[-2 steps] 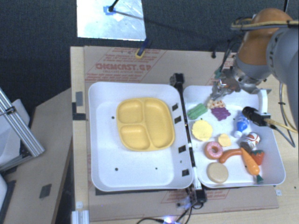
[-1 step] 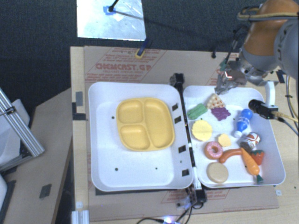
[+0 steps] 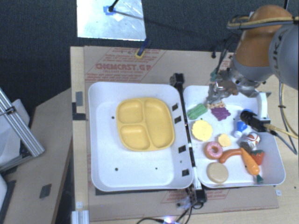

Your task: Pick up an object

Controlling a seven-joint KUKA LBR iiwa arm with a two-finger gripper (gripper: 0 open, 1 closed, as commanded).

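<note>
My gripper (image 3: pixel 216 98) hangs over the back left part of the right bin (image 3: pixel 278 158). It is just above a purple bunch of grapes (image 3: pixel 220 112) and beside a green piece (image 3: pixel 197 111). Nothing shows between it and the bin floor. In front of these lie a yellow disc (image 3: pixel 202 130), a small yellow round (image 3: pixel 224 140), a pink donut (image 3: pixel 214 150), an orange sausage (image 3: pixel 229 155), a carrot (image 3: pixel 250 163) and a tan cookie (image 3: pixel 217 172).
The left bin (image 3: pixel 100 139) holds a yellow divided plate (image 3: pixel 144 123). A blue and white piece (image 3: pixel 241 127) and a red and white ball (image 3: pixel 252 138) lie at the right bin's right side. The grey arm with its orange band (image 3: pixel 261 31) reaches in from the upper right.
</note>
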